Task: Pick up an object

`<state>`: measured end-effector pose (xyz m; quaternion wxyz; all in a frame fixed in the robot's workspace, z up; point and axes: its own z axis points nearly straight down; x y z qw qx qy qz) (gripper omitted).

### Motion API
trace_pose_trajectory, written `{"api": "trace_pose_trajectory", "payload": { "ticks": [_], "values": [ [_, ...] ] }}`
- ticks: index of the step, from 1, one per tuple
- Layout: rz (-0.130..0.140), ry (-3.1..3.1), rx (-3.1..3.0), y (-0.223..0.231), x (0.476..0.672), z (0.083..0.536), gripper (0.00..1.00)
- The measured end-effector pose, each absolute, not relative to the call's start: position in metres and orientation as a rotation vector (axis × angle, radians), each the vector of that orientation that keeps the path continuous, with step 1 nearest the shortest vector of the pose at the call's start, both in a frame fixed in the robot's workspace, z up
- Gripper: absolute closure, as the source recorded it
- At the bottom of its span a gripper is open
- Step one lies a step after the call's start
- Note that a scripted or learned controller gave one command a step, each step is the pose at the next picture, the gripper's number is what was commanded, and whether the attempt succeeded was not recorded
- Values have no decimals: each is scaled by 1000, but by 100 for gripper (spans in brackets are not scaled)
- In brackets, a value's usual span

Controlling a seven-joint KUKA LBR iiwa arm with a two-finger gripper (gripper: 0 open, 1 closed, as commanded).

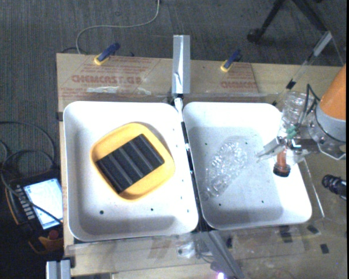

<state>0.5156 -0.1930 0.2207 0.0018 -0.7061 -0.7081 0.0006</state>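
Observation:
A yellow sponge-like pad with a black ribbed top (132,160) lies in the middle of the left bin (81,121). A crumpled clear plastic piece (224,164) lies in the middle of the right bin (250,214). My gripper (284,150) hangs over the right bin's right side, well to the right of the clear piece. A small reddish-brown thing with a dark base (281,168) sits just below the gripper; I cannot tell whether it is held. Another clear plastic thing (294,106) stands by the bin's upper right rim, beside the wrist.
The two bins meet at a ridge (186,156). A cardboard sheet (116,77) with two clamps lies behind the bins. A metal post (181,63) stands at the back centre. Cables and a small device (38,199) lie on the floor to the left.

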Motion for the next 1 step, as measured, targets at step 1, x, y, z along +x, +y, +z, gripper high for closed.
{"api": "trace_pose_trajectory", "payload": {
  "ticks": [1],
  "values": [
    [7,-2318,-2118,-223,585,177,0]
  ]
}}
